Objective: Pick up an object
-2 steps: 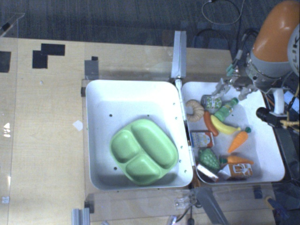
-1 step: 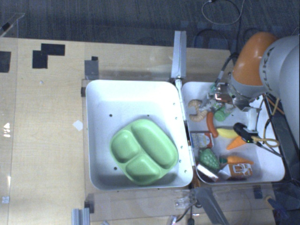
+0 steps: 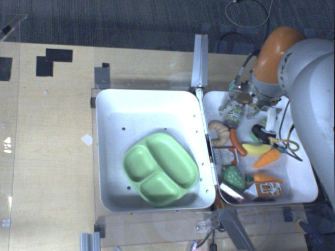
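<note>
My gripper [image 3: 236, 101] hangs low over the far end of the right bin [image 3: 309, 184], under the orange band of the arm [image 3: 277, 48]. Right below it stands a small greenish bottle-like object [image 3: 234, 116], touching or very close to the gripper. In front of it lie a tan bread-like piece [image 3: 219, 131], a red sausage [image 3: 237, 143], a yellow banana [image 3: 255, 149], an orange carrot [image 3: 267, 158] and a dark eggplant-like piece [image 3: 260, 133]. Nearer the front are a green bumpy object [image 3: 234, 177], an orange box [image 3: 267, 188] and a silver can [image 3: 232, 194].
The left bin [image 3: 112, 119] holds a green divided plate [image 3: 161, 167] toward its front. A metal post [image 3: 199, 61] stands behind the wall between the bins. The grey arm covers the right bin's far right corner. Scissors [image 3: 289, 146] lie by the carrot.
</note>
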{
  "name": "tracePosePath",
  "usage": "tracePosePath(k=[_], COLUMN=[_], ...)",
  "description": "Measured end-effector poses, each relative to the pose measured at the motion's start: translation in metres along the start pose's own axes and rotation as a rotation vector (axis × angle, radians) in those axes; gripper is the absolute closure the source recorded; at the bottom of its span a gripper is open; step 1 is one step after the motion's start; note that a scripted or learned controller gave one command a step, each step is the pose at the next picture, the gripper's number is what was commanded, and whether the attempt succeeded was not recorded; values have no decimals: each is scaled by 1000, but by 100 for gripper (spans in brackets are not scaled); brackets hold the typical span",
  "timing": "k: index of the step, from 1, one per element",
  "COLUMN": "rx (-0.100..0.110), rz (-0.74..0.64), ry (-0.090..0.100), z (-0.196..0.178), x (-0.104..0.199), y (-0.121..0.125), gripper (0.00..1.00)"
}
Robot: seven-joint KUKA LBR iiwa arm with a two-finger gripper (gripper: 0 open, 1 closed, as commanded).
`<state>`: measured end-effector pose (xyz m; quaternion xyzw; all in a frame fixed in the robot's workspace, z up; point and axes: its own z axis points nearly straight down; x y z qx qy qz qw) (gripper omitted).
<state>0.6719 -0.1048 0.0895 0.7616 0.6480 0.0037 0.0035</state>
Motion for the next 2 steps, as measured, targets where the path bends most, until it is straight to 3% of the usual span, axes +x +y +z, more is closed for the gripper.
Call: tracePosePath(k=[1, 2], rx=[-7, 2], rz=[-7, -155], ry=[-1, 1], z=[-13, -154], x=[2, 60], y=[2, -10], gripper=[100, 100])
